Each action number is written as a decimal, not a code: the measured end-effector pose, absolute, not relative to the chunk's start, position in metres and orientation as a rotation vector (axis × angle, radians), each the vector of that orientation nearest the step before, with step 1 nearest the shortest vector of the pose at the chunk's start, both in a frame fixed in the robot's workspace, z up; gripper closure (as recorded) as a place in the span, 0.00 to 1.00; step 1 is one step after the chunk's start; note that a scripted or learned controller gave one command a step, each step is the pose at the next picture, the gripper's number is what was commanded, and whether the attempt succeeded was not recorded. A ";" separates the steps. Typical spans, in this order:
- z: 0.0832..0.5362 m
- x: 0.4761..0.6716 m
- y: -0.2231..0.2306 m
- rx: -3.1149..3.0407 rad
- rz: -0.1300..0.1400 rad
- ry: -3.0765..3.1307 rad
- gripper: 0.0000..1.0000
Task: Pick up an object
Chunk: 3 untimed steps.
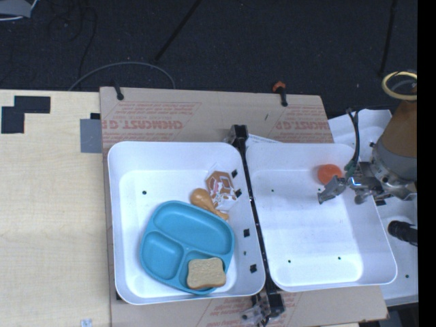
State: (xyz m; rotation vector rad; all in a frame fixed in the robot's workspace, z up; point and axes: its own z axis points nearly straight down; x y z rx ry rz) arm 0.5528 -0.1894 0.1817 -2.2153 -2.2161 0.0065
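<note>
Reading "CHEMCAST GP", printed upside down in red, on the brown sheet (204, 118) under both bins. Lying near the right bin's (306, 257) far right corner: a small, round orange ball (328, 173). Hovering just beside it, touching nothing: the gripper (332, 191), fingers spread apart. Resting in the left bin (126, 182): a blue divided plate (180, 244).

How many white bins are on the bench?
2. The left bin holds a blue tray and snacks. The right bin sits beside it, with an orange thing near the gripper.
</note>
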 end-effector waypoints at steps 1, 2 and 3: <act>0.122 0.543 -0.191 -2.217 0.006 -2.215 0.00; 0.086 0.543 -0.190 -2.220 0.002 -2.218 0.00; 0.098 0.544 -0.192 -2.225 0.001 -2.216 1.00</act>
